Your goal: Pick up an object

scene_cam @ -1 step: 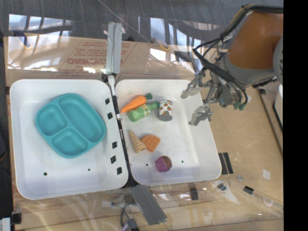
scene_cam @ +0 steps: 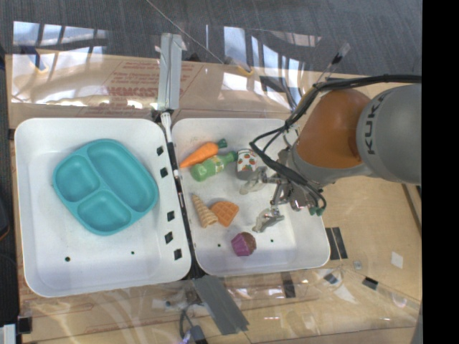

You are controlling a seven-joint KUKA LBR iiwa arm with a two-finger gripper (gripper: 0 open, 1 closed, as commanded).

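My gripper [scene_cam: 259, 204] hangs over the right bin [scene_cam: 308, 246], reaching in from the right. Its two metal fingers [scene_cam: 252, 185] are spread wide, open, with only bare bin floor between them. A small white patterned cup [scene_cam: 246, 162] stands just above the upper finger. A purple object [scene_cam: 243, 244] lies just below and left of the lower finger. Farther left are an orange waffle piece [scene_cam: 225, 211], a cream cone [scene_cam: 203, 210], a green bottle [scene_cam: 212, 167] and a carrot [scene_cam: 200, 154].
The left bin [scene_cam: 43, 264] holds a teal divided plate [scene_cam: 105, 185]. A ridge with black clips [scene_cam: 174, 192] separates the two bins. Cables loop from the arm's wrist above the right bin's far right part.
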